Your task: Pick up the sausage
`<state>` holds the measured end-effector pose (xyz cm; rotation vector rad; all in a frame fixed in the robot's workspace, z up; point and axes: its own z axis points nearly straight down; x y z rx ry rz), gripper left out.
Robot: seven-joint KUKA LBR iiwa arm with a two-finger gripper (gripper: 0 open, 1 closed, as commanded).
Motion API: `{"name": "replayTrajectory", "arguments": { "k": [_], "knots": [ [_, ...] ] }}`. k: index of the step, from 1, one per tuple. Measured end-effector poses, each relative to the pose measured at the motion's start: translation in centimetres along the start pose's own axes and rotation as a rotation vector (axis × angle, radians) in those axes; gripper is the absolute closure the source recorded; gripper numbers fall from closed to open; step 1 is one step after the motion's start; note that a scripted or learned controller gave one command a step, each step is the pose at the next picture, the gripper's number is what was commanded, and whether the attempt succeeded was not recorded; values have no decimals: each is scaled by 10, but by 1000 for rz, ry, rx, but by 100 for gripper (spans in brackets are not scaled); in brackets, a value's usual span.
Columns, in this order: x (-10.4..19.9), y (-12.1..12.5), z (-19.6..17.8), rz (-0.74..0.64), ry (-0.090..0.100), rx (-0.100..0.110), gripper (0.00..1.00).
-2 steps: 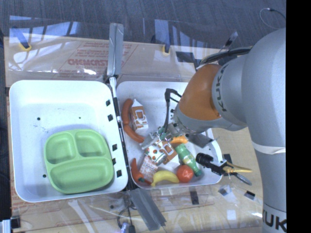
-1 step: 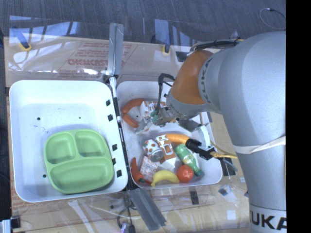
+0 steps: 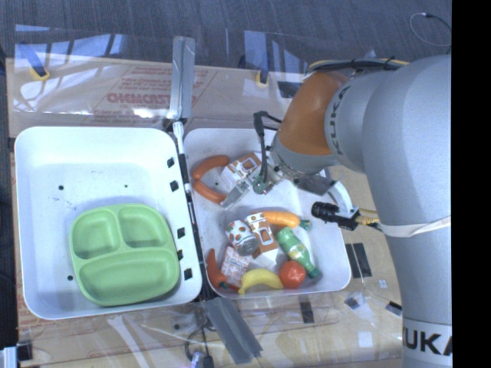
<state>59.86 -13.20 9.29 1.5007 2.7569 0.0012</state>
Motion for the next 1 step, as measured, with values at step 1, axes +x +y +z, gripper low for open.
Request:
{"name": "replayTrajectory", "arguments": {
  "k": [1],
  "knots": [
    [-13,44,5,286,39,59,0]
  ]
}}
